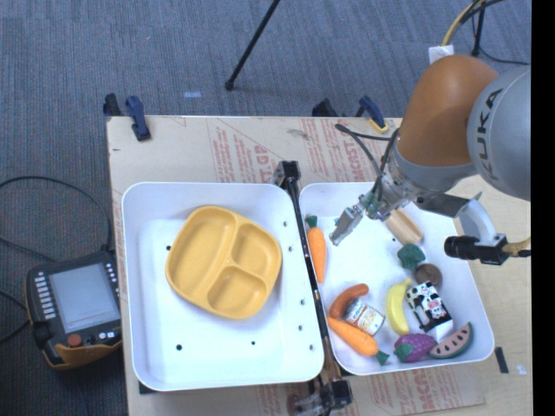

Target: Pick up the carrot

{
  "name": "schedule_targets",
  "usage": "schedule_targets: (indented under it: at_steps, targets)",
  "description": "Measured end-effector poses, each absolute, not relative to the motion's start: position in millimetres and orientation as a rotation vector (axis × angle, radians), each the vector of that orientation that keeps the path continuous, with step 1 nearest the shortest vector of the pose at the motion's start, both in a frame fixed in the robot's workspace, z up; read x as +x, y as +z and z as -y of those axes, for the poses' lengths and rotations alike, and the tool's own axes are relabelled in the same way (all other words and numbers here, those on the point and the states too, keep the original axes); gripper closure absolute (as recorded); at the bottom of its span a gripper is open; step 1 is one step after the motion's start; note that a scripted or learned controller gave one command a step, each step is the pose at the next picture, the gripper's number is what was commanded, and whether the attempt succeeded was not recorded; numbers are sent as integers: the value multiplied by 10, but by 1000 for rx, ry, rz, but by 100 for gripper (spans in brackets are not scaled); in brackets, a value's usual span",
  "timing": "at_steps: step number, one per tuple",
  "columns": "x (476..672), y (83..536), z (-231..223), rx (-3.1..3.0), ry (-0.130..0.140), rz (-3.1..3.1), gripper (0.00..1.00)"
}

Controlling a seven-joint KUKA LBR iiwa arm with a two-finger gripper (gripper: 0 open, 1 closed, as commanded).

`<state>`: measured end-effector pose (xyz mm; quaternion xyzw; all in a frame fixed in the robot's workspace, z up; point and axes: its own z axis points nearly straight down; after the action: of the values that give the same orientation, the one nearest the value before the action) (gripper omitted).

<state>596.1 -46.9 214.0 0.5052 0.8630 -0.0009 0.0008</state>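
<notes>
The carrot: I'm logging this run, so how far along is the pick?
Nothing looks done: the carrot lies in the right bin by its left wall. In hand: the gripper hangs just right of the carrot's top end, not on it. Left: closing on it and lifting.

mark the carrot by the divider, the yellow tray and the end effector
carrot (317, 254): camera view, mid body.
yellow tray (196, 251): camera view, floor of its left compartment.
end effector (343, 227): camera view, at the finger tips.
</notes>
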Motion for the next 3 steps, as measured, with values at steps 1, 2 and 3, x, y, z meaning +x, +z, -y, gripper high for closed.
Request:
schedule_targets:
  at_steps: [1, 2, 3]
  targets:
    - [5271, 1849, 32, 1420, -5, -2814, 0]
    - [5773, 1863, 121, 1565, -3, -2728, 0]
    - [4739, 1855, 202, 1665, -7, -2677, 0]
